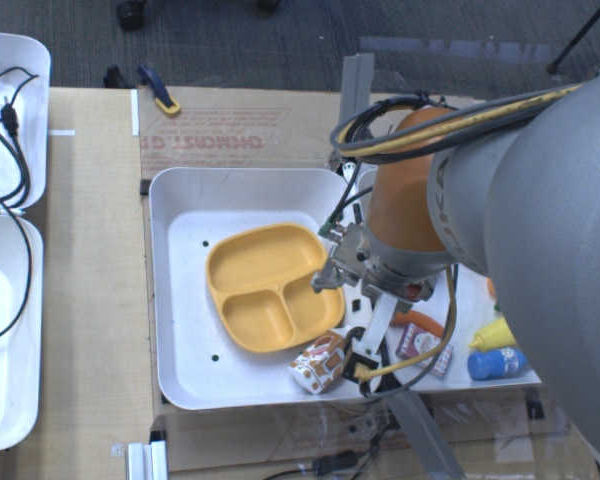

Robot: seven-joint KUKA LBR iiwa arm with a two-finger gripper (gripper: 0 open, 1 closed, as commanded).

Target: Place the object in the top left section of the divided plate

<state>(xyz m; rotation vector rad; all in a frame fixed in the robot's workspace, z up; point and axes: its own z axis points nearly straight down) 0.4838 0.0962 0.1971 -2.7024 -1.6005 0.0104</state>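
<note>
A shallow white plastic bin on the worktop holds a yellow, three-section plastic plate. The plate's largest section faces 12 o'clock and its two smaller ones face 6 o'clock. The grey arm's gripper hangs over the plate's 3 o'clock rim, under the orange wrist band, and the arm's bulk hides it enough that I cannot tell whether it is open or closed; nothing can be seen held in it. The likeliest object for the task is a small brown-and-white printed carton. It lies on the bin floor just beside the plate's 5 o'clock edge, with its long axis running from about 8 o'clock to 2 o'clock. From the gripper it lies near, toward 6 to 7 o'clock, so the pick probably calls for a short move that way before going down. The target section is then away toward 10 o'clock, across the plate.
</note>
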